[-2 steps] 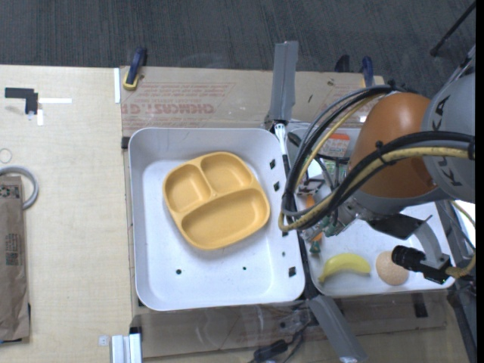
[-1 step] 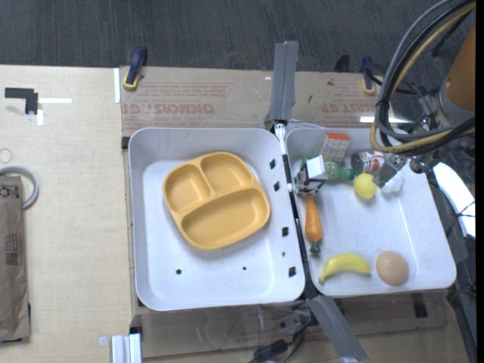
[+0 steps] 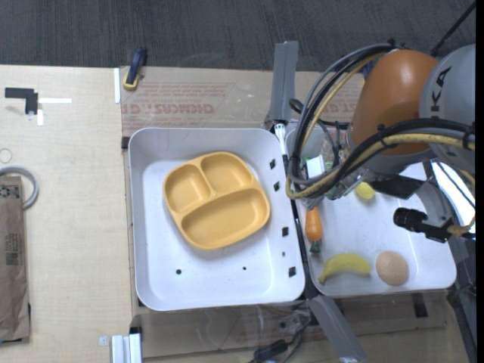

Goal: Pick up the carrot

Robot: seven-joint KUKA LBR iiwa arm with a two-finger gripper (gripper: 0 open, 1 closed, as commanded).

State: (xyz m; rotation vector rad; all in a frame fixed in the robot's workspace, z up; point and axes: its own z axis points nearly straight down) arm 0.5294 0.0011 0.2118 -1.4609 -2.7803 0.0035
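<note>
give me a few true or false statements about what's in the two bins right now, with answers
1. The yellow divided plate lies in the left bin. True.
2. The carrot rests on the plate. False: it lies in the right bin, close to that bin's left wall.
3. The banana and a tan egg-shaped thing lie side by side near the front of the right bin. True.
4. The banana lies in the left bin. False: it is in the right bin, just below the carrot in the picture.
5. The arm hangs over the left bin. False: it is over the right bin, with its cables above the carrot.
</note>
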